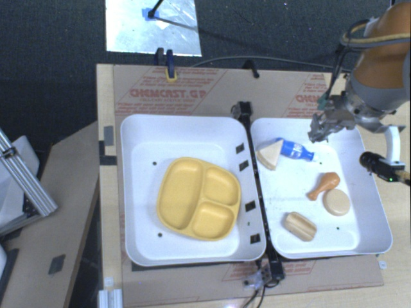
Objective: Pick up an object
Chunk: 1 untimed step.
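The right bin (363, 239) holds several small items. A pale cheese wedge (270, 154) lies at its upper left, touching a blue and white tube (297, 150). Lower down are an orange drumstick (323, 185), a round cream biscuit (336, 202) and a tan bread roll (300, 226). My gripper (319, 132) hangs over the bin's upper part, just up and right of the blue tube, with nothing seen in it.
The left bin (138, 172) carries a yellow divided plate (199, 197). A black clamp (243, 111) sits on the ridge between the bins. A silver sheet (153, 17) lies at the back, and a metal frame (22, 178) stands at the left.
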Tool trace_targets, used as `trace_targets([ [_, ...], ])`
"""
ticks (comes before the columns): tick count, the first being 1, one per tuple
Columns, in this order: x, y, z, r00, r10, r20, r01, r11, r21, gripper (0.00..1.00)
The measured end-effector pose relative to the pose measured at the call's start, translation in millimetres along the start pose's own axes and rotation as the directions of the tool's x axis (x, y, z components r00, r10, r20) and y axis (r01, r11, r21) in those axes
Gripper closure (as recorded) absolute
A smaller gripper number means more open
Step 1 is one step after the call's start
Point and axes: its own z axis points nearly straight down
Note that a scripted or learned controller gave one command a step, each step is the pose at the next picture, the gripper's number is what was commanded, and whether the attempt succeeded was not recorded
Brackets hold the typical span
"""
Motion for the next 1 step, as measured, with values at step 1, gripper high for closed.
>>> trace_targets([
  [1,59.2,9.7,11.3,1.0,-0.001,-0.001,0.001,1.0,0.002,1.0],
])
